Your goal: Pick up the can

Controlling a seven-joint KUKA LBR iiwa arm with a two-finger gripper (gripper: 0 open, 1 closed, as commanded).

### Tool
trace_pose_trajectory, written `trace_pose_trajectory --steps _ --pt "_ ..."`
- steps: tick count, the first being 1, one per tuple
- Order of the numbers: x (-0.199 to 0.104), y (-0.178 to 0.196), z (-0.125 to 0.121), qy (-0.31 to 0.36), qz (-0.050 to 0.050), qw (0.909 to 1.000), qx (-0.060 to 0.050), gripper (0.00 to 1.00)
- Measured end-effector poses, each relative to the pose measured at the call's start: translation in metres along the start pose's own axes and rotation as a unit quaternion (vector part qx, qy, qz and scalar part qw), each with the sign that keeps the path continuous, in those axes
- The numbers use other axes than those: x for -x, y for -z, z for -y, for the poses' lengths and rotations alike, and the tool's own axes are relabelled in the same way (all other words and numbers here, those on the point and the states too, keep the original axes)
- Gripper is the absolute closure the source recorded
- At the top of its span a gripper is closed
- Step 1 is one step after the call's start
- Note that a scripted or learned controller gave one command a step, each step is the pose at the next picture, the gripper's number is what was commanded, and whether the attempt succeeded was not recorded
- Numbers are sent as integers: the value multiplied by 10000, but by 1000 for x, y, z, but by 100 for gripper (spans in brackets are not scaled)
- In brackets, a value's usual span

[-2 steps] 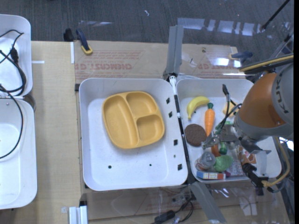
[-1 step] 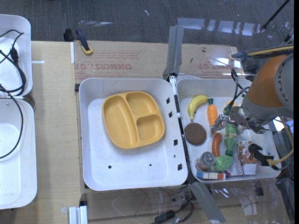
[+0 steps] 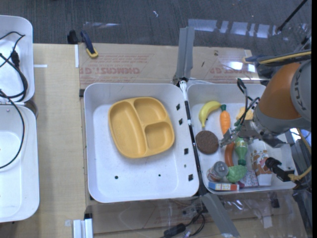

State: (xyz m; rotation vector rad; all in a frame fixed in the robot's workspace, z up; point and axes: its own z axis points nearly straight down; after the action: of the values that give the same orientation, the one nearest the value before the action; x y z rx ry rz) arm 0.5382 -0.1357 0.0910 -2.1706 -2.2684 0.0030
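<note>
My end effector (image 3: 233, 135) hangs low over the right bin (image 3: 195, 95), among the clutter near its middle. Whether it is spread or closed I cannot tell — the metal parts are too small and tangled with the items under them. Nothing is visibly held.

The can (image 3: 219, 171) lies on its side near the front of that bin, its silvery end facing up, just beside a green leafy toy (image 3: 237, 172) and above a flat red-and-blue packet (image 3: 223, 186). It sits apart from my end effector, toward the front edge.

Around my wrist lie a banana (image 3: 208, 111), a carrot (image 3: 225, 120), a dark brown round cookie (image 3: 207, 142) and a green bottle (image 3: 241, 150).

The left bin (image 3: 99, 172) holds a yellow divided plate (image 3: 141, 127) — tilted slightly, three compartments facing up. Both bins rest on the bench (image 3: 54, 133).
</note>
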Motion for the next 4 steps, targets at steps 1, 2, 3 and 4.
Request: trace_pose_trajectory --steps 1,2,3,4 --pt "1 15 -3 -4 16 10000 57 100" --pt "1 12 -1 -9 9 10000 22 0" --pt "-40 2 -5 192 3 9998 25 0" --pt "-3 3 -70 303 16 9995 32 0"
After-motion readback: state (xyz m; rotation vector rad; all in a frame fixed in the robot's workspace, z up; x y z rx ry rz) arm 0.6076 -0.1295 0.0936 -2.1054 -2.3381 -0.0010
